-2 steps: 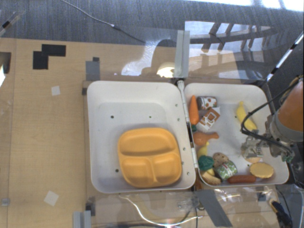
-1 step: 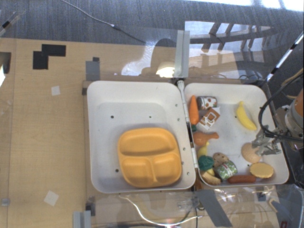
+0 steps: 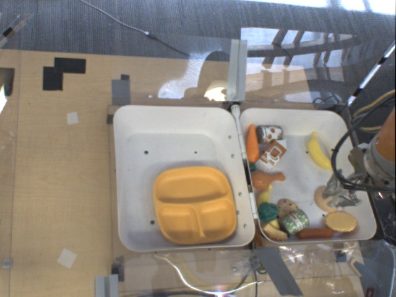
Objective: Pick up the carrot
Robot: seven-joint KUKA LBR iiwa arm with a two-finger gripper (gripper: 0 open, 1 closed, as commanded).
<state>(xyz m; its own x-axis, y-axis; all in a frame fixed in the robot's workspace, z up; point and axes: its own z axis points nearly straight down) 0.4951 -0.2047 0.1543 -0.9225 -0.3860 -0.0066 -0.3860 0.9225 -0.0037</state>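
We find one grey metal two-finger gripper (image 3: 342,193) at the right side of the right-hand shallow white plastic bin (image 3: 297,117), hanging over a flat tan disc (image 3: 323,200). Its prongs are a dark tangle at this size, and we cannot tell whether they stand apart or together; nothing is seen clamped between them. Above it we note one orange band on the arm (image 3: 388,135).

The one orange toy carrot (image 3: 252,143) lies lengthwise against the left wall of the same bin, well apart from the gripper, just beside a small brown-and-white can (image 3: 268,133).

In that bin we also count:
- one yellow banana (image 3: 319,151), near the back right;
- one white-and-orange box (image 3: 272,155), below the can;
- one orange drumstick-shaped piece (image 3: 267,179);
- one dark green leafy piece (image 3: 268,212);
- one red sausage (image 3: 314,232), at the front wall;
- one round golden biscuit (image 3: 341,221), just beside the sausage.

A few small items at the front are too crowded to name.

The left-hand white bin (image 3: 139,135) holds one yellow-orange plastic compartment tray (image 3: 194,204), with three sections.
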